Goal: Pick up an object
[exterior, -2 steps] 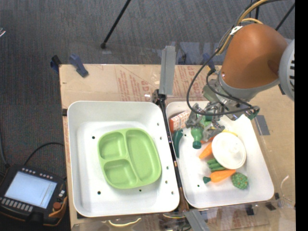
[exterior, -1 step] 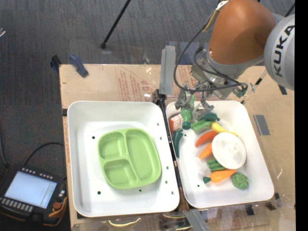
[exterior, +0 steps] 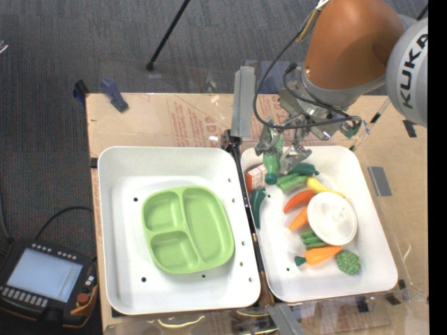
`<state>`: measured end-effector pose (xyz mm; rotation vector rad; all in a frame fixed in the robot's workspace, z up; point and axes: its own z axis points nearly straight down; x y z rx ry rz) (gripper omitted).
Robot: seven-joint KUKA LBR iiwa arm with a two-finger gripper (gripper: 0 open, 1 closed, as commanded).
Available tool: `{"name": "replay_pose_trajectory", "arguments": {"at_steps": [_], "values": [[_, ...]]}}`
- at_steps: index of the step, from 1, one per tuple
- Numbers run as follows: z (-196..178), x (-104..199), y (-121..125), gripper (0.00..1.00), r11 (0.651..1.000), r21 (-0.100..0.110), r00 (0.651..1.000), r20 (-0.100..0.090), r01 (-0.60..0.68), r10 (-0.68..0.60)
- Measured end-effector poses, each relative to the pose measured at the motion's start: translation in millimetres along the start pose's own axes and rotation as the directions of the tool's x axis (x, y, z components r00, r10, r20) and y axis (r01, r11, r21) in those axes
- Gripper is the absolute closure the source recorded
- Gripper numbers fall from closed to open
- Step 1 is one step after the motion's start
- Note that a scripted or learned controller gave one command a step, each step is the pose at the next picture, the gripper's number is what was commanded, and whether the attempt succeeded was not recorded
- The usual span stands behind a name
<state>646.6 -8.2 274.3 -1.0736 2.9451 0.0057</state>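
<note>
Down at the bottom left of the frame sits a black screen box (exterior: 45, 278) on the floor. Next come the two white bins. Left bin (exterior: 115, 187) holds a green plate (exterior: 187, 229) with three parts. Right bin (exterior: 377, 257) is full of toy food: a bumpy green ball (exterior: 348, 262), two carrots (exterior: 323, 255), a white lid (exterior: 332, 218), a yellow piece (exterior: 318, 184) and green pods (exterior: 292, 181).

Up at the far edge of that bin, the gripper (exterior: 282, 147) hangs over a green toy (exterior: 270, 162). The toy seems to sit between the fingers, but I cannot tell if they are pinching it.

These toys look light, hard and smooth, so they could slip. I think grabbing one across its thin middle works best. The bin wall and the red box (exterior: 255, 178) are close by, so room there is tight. More open room is above the pile.
</note>
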Motion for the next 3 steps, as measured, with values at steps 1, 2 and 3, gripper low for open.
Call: {"name": "replay_pose_trajectory", "arguments": {"at_steps": [1,2,3], "values": [[45.1,49.2,58.5,1.00,0.992,-0.005,0.991,-0.009,0.130,-0.130],[19.7,28.0,35.8,1.00,0.997,0.000,0.997,-0.004,0.078,-0.078],[-18.4,60.9,-27.4,1.00,0.959,0.000,0.959,-0.003,0.282,-0.282]]}}
